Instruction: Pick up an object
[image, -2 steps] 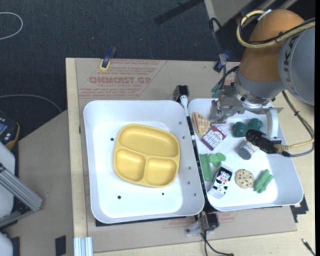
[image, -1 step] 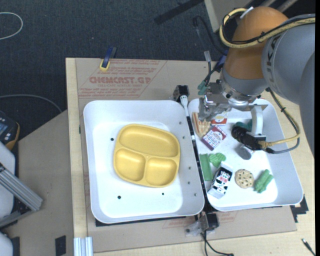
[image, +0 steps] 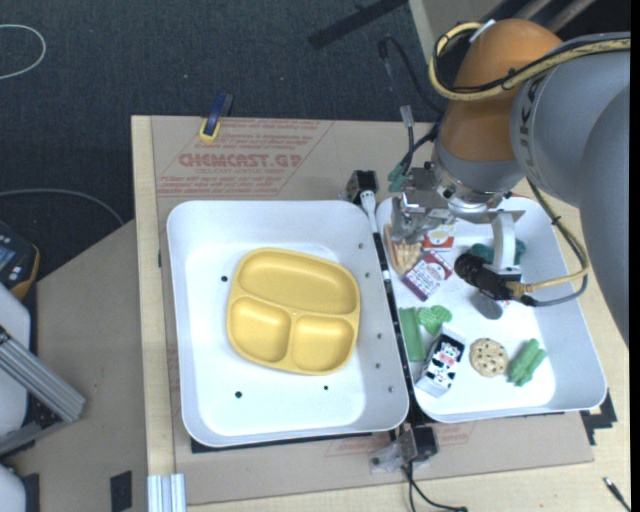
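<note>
Closest to the camera, the right bin has a black-and-white cow-patterned toy, one cookie and a green piece along its near side, plus another green toy by the divider. Left bin holds just one yellow three-compartment plate. Further back, the gripper sits low over a small pile: a red packet and something tan. Honestly can't tell if the claw is apart or clamped. Behind the bins, the cardboard reads "CHEMCAST G.P", with a blue-yellow clip on its far edge.
</note>
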